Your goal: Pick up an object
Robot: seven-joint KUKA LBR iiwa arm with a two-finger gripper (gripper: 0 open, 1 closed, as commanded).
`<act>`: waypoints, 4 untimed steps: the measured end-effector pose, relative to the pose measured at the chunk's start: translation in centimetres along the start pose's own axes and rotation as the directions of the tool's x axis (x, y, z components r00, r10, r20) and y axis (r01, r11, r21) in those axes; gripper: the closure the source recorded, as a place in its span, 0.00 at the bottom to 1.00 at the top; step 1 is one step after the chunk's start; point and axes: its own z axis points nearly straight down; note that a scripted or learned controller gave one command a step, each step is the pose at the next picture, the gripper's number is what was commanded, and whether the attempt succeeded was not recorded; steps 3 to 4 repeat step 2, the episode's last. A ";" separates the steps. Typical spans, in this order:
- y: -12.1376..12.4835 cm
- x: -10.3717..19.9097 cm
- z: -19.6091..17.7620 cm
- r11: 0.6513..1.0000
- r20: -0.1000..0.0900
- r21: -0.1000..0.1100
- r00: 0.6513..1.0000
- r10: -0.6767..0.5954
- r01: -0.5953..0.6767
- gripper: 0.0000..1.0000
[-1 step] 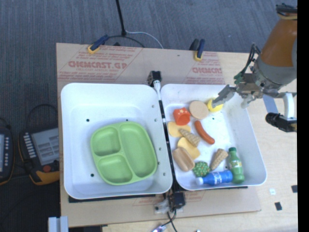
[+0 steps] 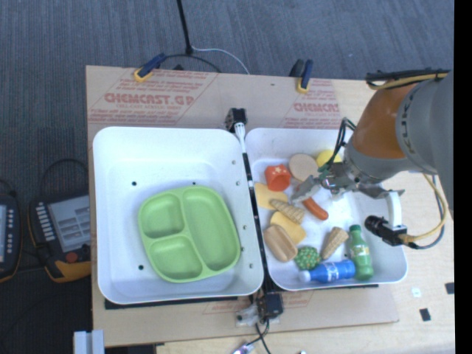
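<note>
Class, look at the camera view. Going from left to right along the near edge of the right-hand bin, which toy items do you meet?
Bread roll → broccoli → blue bottle → green bottle.

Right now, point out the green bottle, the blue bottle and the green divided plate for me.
green bottle (image 2: 360, 251): camera view, middle of its body.
blue bottle (image 2: 332, 272): camera view, middle of its side.
green divided plate (image 2: 211, 231): camera view, floor of its large compartment.

Green divided plate (image 2: 189, 234), left bin (image 2: 118, 161)
</note>
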 end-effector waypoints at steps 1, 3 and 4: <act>0.0 0.0 -0.9 1.000 0.001 0.001 1.000 0.000 0.000 1.00; 2.9 8.0 -11.8 0.999 0.000 -0.001 0.999 0.038 -0.038 1.00; 2.9 8.0 -11.8 0.999 0.000 -0.001 0.999 0.038 -0.038 1.00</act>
